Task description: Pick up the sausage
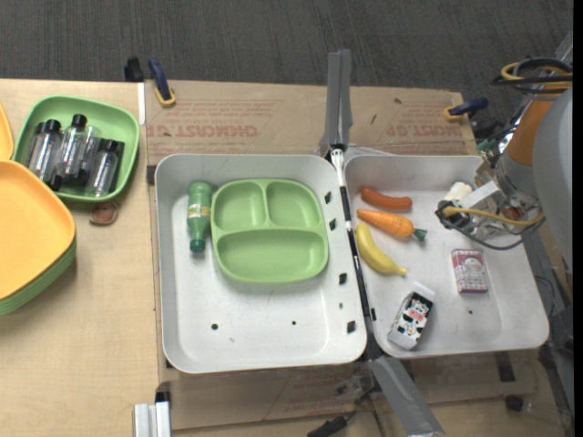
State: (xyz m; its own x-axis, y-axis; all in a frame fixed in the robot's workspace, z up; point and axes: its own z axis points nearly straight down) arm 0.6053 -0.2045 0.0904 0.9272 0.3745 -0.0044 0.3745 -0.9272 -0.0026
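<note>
Grey carpet behind; in front, a brown cardboard-covered bench [237, 121] bearing two white bins side by side.

Sausage [386, 198], orange-red, flat on the floor of the right bin [519, 326], toward 11 o'clock of that bin, long axis roughly 9 to 3, well apart from the gripper. Just at 6 o'clock of it, very close, an orange carrot [387, 223] with its green stub pointing to 3. At 7 o'clock of the carrot, a curved yellow banana [375, 251], near the bin's left wall. Further out, at 4 o'clock of the sausage, a pink packet [469, 271]; at 6 o'clock, near the front wall, a black-and-white toy [412, 320].

Gripper [478, 215] at 3 o'clock of the sausage, over the right side of the same bin; whether wide or narrow cannot be told. Grey arm [556, 162] with orange band coming in from the right edge.

Left bin [264, 335]: green three-part plate [270, 230] in the middle toward 12 o'clock; green bottle [198, 215] just at 9 o'clock of the plate, long axis 12 to 6, alongside its rim.

Outside the bins, at 10 o'clock of the left bin: green square tray [118, 116] holding several clear bottles [73, 153] with dark caps. At 7 o'clock of that tray, a stack of orange plates [32, 244], cut off by the picture's edge.
</note>
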